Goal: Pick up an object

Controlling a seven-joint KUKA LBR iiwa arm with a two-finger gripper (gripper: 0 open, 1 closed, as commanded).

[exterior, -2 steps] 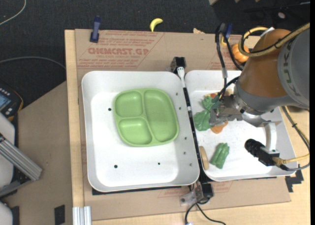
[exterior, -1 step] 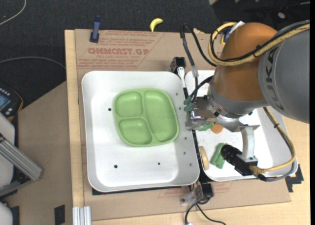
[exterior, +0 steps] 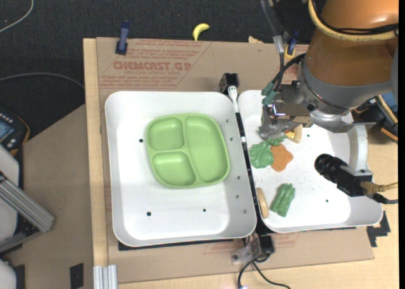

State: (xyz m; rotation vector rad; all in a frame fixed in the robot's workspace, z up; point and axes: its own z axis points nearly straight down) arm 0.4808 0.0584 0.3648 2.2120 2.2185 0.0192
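The left bin (exterior: 120, 155) holds a single green divided plate (exterior: 188, 150), lying flat near its middle and well apart from the arm, so it is unlikely to be the thing the coming move is aimed at. Across the shared wall, the right bin (exterior: 316, 221) holds the small items. A green leafy piece (exterior: 259, 153) lies close to the bin's left wall, and a tan disc (exterior: 262, 202) leans against that same wall nearer the camera. The gripper (exterior: 275, 126) hangs low over the far-left part of this bin. From this slanted angle I cannot tell whether it is open or closed, and nothing can be seen held in it. The relation that matters is that the leafy piece lies just beside the gripper, toward the camera and slightly to the left, which makes it the likeliest pick. Touching the leafy piece on its right is an orange piece (exterior: 281, 159), so a descent there could catch both. A green ribbed piece (exterior: 283, 199) lies further toward the camera, apart from the others, with its long axis running from near-left to far-right. A pale yellow piece (exterior: 294, 133) sits just right of the gripper.
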